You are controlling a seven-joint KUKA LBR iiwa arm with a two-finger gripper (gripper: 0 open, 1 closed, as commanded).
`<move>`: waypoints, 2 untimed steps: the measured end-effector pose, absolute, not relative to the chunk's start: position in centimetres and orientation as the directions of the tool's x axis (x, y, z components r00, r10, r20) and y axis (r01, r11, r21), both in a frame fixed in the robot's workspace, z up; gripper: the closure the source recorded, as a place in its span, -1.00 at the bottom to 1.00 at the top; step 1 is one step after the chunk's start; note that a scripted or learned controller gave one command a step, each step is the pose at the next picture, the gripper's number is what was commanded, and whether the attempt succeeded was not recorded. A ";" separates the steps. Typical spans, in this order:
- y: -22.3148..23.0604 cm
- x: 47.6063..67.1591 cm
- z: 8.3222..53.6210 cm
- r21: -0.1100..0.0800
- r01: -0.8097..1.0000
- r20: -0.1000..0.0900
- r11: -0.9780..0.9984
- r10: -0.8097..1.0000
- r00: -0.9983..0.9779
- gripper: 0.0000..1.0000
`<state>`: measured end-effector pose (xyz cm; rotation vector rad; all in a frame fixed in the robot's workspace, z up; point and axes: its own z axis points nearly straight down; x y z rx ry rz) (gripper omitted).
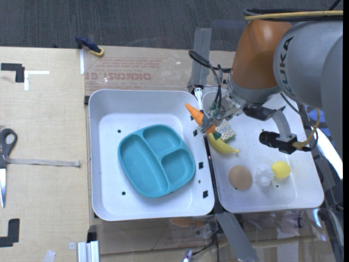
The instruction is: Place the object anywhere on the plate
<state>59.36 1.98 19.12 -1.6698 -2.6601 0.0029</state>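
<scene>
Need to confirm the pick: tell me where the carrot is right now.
In the camera view, the carrot sits at the gripper, over the divide between the two bins, just above the banana and up-right of the blue plate.

A robotics lab bench, by the look of it; a grey and orange industrial arm (294,53) with loose cabling reaches over two shallow white bins (98,162) set side by side on a pale wooden benchtop (38,146); black bracket marks (13,71) and strips of tape (46,162) are fixed to the wood; scissors (5,162) lie at the left edge; dark carpet (109,10) runs beyond the bench.
</scene>
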 end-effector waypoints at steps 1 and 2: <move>8.4 56.1 23.7 0.001 0.739 -0.001 0.674 0.739 -0.674 1.00; 8.3 56.1 23.7 0.001 0.739 -0.002 0.673 0.739 -0.673 -1.00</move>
